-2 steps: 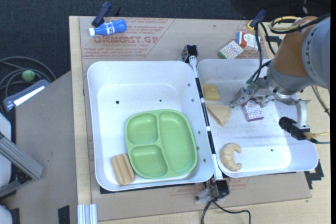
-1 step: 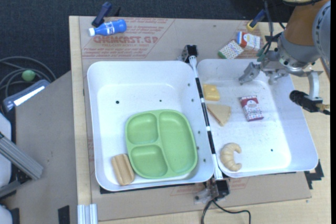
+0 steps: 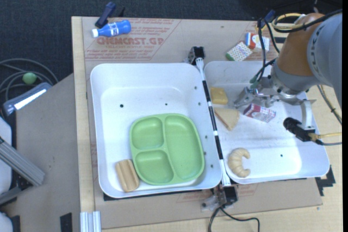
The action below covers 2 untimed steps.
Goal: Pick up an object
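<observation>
Red-and-white packet (image 3: 259, 112) lies in right bin (image 3: 283, 163), at jaws' (image 3: 251, 96) 5 o'clock, touching. Jaws' state: cannot tell. Risk: flat packet slides away, or cheese wedge (image 3: 227, 117) at 9 o'clock gets nudged.

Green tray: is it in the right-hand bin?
No. The green tray lies in the left bin, beside a tan bread piece; the right bin holds the croissant.

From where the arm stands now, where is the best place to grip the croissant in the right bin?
Grip the croissant across its thick middle, coming straight down from above. It lies flat and alone near the right bin's front-left corner, horns curling right, with free floor on its right side.
</observation>
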Tool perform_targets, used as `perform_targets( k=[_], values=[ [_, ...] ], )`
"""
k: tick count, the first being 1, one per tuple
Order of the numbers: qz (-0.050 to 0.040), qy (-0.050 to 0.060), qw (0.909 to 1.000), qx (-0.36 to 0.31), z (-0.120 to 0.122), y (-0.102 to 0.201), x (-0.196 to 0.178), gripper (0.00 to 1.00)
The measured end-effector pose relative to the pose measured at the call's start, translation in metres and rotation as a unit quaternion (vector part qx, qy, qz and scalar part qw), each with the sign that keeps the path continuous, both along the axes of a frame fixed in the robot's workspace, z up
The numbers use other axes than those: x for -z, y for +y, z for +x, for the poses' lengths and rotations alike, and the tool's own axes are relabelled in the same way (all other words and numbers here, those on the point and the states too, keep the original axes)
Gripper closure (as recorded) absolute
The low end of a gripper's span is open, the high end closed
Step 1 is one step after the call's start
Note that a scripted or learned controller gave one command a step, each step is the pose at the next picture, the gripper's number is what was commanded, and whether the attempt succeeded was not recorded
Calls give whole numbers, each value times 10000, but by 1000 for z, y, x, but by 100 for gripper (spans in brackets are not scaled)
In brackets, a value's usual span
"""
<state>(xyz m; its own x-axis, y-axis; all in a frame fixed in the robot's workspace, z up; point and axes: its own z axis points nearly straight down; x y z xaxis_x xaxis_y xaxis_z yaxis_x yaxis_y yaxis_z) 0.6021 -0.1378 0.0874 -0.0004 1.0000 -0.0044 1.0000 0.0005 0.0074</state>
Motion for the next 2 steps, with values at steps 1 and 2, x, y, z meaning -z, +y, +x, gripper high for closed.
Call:
perform_targets(
  k=[1,2],
  values=[
    [11,16,10000,3,-1,1,-8,100],
    [24,44,10000,3,-58,-14,-60,100]
  ],
)
